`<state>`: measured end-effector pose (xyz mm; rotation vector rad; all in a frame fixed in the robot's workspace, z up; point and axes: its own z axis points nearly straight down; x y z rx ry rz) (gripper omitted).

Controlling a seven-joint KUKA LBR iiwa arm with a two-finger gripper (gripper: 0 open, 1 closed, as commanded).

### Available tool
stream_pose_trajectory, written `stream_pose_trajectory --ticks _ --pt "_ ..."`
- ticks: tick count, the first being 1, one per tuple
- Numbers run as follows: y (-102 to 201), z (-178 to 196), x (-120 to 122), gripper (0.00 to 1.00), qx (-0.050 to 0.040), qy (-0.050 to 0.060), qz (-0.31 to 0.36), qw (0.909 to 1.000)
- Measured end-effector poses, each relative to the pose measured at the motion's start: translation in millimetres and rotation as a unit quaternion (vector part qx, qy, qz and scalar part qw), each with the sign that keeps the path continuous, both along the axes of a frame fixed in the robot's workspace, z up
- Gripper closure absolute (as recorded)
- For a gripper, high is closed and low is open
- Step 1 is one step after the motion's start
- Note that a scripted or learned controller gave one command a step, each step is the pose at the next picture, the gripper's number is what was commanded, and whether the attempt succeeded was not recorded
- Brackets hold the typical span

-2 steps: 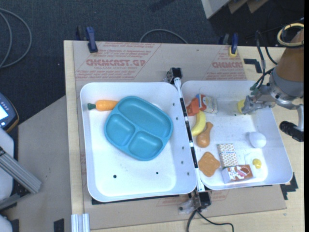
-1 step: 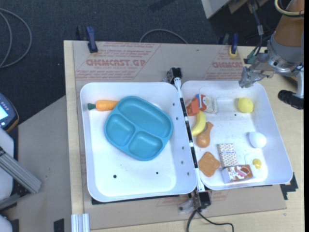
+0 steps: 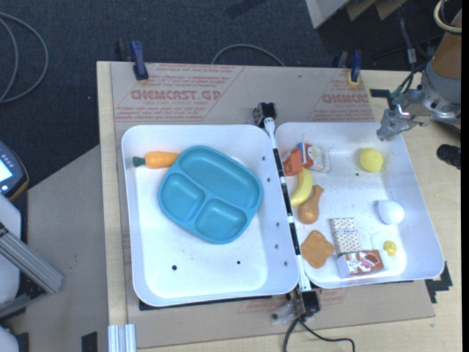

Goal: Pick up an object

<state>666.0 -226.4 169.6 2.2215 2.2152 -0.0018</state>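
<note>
Right now I have the tool (image 3: 386, 129) hovering at the far right rim of the right bin (image 3: 421, 204), and I cannot tell how wide it stands. Nothing is held. The nearest candidate is the yellow ball (image 3: 371, 160), sitting by itself just inside that corner, well apart from the banana (image 3: 302, 187) and the white egg (image 3: 390, 212). I would centre over the ball, come straight down, and close low so it does not roll away.

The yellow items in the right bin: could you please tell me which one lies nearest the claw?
The round lemon, near the bin's back-right corner below the claw; the banana and small yellow piece lie farther off.
</note>
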Motion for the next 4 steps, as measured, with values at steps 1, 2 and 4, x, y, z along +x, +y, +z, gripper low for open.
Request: stream_pose_trajectory --ticks 1,2,4 --pt "2.6 1.1 1.0 0.00 0.0007 -0.001 0.002 1.0000" --pt "10.0 -88.9 -19.0 0.00 0.0096 0.005 0.004 0.9999" --pt "96.9 -85.6 -8.0 1.00 0.0039 0.004 0.006 1.0000"
